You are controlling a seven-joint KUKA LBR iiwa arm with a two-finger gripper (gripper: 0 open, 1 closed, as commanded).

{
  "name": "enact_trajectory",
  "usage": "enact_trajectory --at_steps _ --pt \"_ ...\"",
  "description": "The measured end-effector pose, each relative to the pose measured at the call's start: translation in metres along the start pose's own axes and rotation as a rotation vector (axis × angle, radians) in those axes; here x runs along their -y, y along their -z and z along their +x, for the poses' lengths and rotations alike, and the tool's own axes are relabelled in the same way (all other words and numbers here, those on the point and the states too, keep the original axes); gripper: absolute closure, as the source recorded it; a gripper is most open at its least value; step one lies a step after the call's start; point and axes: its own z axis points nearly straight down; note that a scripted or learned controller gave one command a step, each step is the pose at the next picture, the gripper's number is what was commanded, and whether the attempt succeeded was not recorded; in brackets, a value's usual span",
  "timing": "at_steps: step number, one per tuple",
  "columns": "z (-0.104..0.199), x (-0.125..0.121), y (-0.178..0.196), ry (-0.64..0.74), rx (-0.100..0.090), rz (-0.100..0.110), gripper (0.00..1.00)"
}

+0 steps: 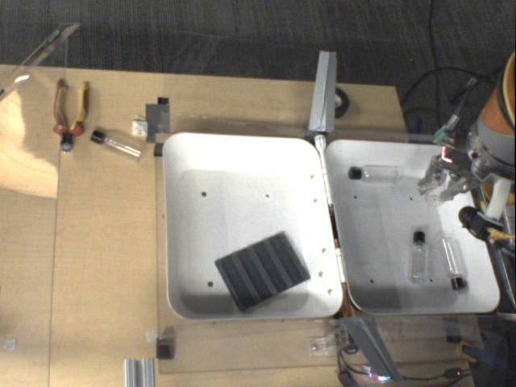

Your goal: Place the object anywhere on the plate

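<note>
The wooden tabletop [89, 256] carries two shallow white bins side by side. The left bin [185, 216] holds a dark grey ribbed plate [262, 270], which lies flat and turned at an angle near the front edge of this bin. The right bin [379, 289] holds three small clear vials with dark caps: one vial [372, 172] lies near the back left corner, a second vial [418, 255] lies toward the front, and a third vial [451, 263] lies just beside it on the right, near the wall of the bin. The grey arm [500, 127] with its orange band comes in from the right edge, and the gripper [442, 177] hangs above the back right part of the right bin, well apart from the plate. Whether the jaws are released or clenched I cannot tell, because this part is small and blurred. On the tabletop to the left of the bins lie pliers with red handles [69, 111] and one more vial [117, 143]. No brand, label or writing can be read on any of these things.
</note>
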Motion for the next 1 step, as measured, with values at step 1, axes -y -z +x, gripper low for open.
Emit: enact_trajectory --at_steps 1 --pt "0.0695 -0.0509 -0.0399 0.468 -0.001 0.004 1.0"
